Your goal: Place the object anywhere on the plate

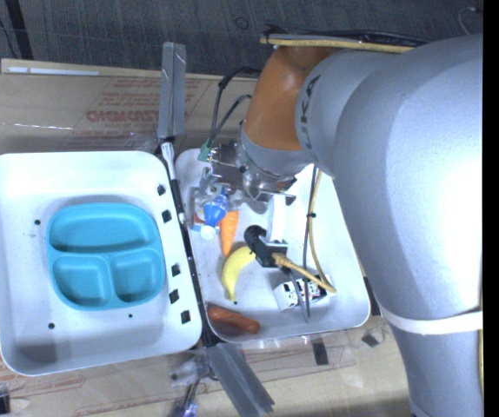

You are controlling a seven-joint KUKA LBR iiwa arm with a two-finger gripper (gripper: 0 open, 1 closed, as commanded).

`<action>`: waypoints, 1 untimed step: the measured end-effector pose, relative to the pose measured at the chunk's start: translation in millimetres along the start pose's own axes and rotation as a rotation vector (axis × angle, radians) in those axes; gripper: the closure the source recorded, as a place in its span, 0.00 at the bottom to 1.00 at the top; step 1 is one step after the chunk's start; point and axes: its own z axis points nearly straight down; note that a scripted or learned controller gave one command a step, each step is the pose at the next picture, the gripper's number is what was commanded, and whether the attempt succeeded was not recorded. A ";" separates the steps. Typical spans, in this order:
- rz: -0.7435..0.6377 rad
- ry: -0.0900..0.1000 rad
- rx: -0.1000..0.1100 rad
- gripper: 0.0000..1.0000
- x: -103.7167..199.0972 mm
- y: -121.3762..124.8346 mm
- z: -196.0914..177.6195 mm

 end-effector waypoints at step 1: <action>0.053 -0.002 0.004 1.00 75.6 -40.1 1.3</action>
